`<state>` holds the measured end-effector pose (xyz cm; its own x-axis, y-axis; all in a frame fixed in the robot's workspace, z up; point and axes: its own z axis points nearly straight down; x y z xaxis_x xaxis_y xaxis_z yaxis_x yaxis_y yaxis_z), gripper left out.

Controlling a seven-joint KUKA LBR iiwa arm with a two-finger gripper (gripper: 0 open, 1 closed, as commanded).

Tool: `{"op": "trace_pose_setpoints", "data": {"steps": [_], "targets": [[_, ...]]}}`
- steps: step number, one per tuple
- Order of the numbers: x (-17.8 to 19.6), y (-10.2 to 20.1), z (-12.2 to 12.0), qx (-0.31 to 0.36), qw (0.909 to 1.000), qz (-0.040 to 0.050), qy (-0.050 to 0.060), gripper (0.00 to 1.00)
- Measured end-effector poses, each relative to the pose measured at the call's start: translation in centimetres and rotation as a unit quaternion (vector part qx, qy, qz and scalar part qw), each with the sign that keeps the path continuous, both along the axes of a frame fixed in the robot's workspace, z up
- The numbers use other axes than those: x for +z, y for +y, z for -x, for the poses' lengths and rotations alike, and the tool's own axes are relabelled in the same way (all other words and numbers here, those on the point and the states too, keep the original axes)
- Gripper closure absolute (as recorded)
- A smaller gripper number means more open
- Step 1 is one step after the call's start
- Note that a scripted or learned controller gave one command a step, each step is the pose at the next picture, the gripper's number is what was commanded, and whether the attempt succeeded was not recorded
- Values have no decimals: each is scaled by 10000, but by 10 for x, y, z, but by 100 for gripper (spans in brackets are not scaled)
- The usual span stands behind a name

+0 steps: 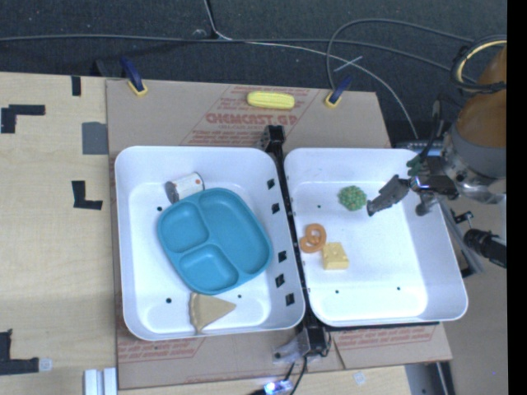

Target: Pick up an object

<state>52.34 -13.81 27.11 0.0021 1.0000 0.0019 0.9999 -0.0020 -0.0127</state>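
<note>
So from the overhead camera, the arm [482, 138] comes in from the right and its tool [403, 192] hangs over the right bin [436, 303], fingers spread fairly wide with nothing between them. One dark finger [385, 197] points down-left toward the broccoli [352, 197], sitting just beside it but apart from it.

The broccoli looks like the closest pick. It's a roundish green lump at the back of the right bin, no real long axis, so wrist angle hardly matters. The best bet, probably: centre the tool over it, straddle it, drop straight down, then close.

The pretzel [313, 238] and cheese [334, 257] lie nearer the front-left, touching or nearly so. The left bin [132, 245] holds a blue tray [216, 239], a can [184, 186] and a tan wedge [209, 309]. A corn cob [270, 99] lies on the counter [49, 245] behind the bins.
</note>
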Motion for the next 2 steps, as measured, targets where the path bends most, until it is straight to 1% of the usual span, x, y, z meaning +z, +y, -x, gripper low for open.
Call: {"op": "trace_pose_setpoints", "data": {"steps": [1,2], "targets": [[6,0,-2,17,10000,9,-56,0],[-59,2,-3,12,10000,6,-24,0]]}}
